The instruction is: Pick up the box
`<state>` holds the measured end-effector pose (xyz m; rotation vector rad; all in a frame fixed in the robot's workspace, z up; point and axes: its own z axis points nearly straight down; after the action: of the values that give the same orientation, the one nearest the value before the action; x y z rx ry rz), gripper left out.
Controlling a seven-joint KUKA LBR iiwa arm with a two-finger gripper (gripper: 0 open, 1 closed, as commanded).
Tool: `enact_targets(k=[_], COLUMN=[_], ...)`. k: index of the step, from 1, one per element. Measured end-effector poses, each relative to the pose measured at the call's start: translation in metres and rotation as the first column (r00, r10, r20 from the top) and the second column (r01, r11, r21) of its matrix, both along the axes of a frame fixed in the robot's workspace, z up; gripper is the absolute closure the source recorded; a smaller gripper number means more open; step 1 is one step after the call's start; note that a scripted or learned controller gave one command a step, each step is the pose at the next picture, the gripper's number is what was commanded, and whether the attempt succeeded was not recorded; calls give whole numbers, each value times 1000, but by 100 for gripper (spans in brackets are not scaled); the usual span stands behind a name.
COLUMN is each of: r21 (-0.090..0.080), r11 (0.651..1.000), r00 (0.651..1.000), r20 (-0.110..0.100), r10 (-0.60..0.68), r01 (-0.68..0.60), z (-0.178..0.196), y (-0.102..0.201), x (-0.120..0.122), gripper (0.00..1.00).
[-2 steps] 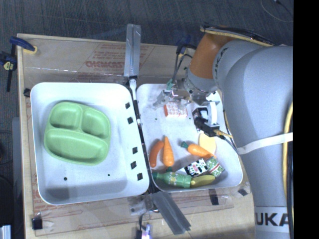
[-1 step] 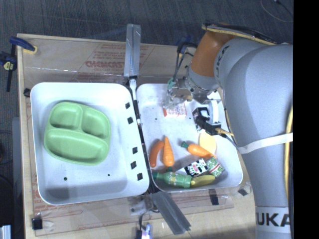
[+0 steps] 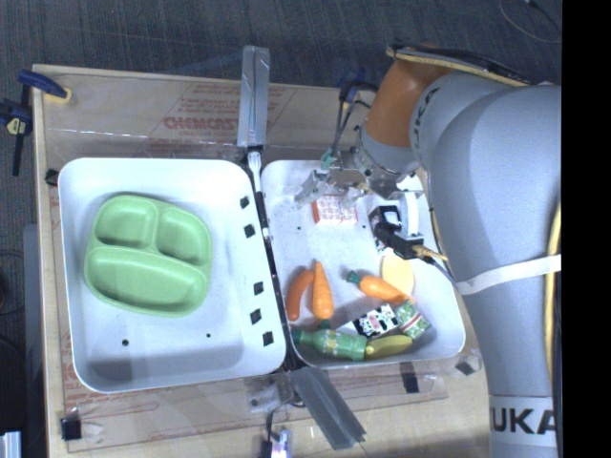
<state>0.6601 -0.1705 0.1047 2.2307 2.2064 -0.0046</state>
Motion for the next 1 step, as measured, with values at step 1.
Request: enact_targets(k=[1], r21=[-1], r11=[1000], r00=[1000], r20=[4], r10=[-5], r01=[5], z=[-8], y=[6], x=[-1], gripper=[0])
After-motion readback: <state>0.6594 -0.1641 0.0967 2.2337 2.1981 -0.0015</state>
